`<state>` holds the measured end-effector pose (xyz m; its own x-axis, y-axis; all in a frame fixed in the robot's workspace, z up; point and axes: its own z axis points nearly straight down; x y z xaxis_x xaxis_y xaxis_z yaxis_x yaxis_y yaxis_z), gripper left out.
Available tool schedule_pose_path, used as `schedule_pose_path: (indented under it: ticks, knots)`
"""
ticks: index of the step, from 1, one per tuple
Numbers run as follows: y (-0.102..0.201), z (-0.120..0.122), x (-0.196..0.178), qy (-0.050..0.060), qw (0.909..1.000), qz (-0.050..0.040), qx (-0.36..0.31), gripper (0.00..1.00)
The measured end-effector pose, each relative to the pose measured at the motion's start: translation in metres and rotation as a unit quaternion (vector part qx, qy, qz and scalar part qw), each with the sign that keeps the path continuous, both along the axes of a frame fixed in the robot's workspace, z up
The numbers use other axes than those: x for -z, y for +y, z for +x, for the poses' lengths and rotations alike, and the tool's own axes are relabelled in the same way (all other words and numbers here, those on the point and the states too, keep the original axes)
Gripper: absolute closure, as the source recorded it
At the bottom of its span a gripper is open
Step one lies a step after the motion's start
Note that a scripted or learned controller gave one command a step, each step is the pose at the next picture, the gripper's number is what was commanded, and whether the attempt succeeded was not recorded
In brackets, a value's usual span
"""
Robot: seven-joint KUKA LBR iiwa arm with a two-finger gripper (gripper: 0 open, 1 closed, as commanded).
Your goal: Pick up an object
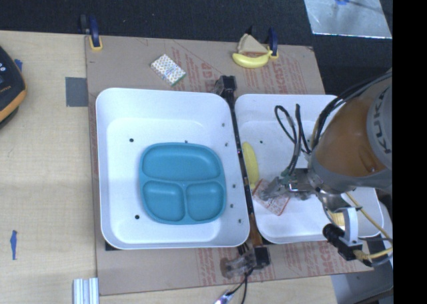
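While the two-finger metal gripper (272, 191) sits low in the right-hand shallow white bin (277, 229), you cannot tell from this slanted view whether it is released or clenched, so treat no grasp as made. Its tip is down over a small crumpled clear-and-reddish packet (275, 204) on the bin floor, touching or just above it. Just beside that, to the left, a yellow banana-shaped plastic piece (250, 163) lies along the bin's left wall. Your likeliest failure is a slip: the packet looks thin and limp, and a pinch may catch only a corner or push it flat. A second hazard is the wall and the banana so near; a sideways nudge could jam against either. The grey arm with its orange band (347, 146) reaches in from the right, wrist bent downward, with black cables (293, 129) looping above. Across the divide, a blue three-compartment plastic plate (181, 182) rests in the left white bin (117, 163).
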<state>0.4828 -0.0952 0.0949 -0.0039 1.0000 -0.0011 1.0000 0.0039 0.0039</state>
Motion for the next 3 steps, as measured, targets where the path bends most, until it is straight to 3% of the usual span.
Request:
schedule_pose_path:
  ticks: [1,2,3]
  knots:
    - [-0.003,0.000,-0.011,0.000,1.0000,-0.0019,-0.001,1.00]
    - [-0.043,0.040,-0.069,0.003,1.0000,0.0001,0.001,1.00]
    - [-0.043,0.040,-0.069,0.003,1.0000,0.0005,0.001,0.00]
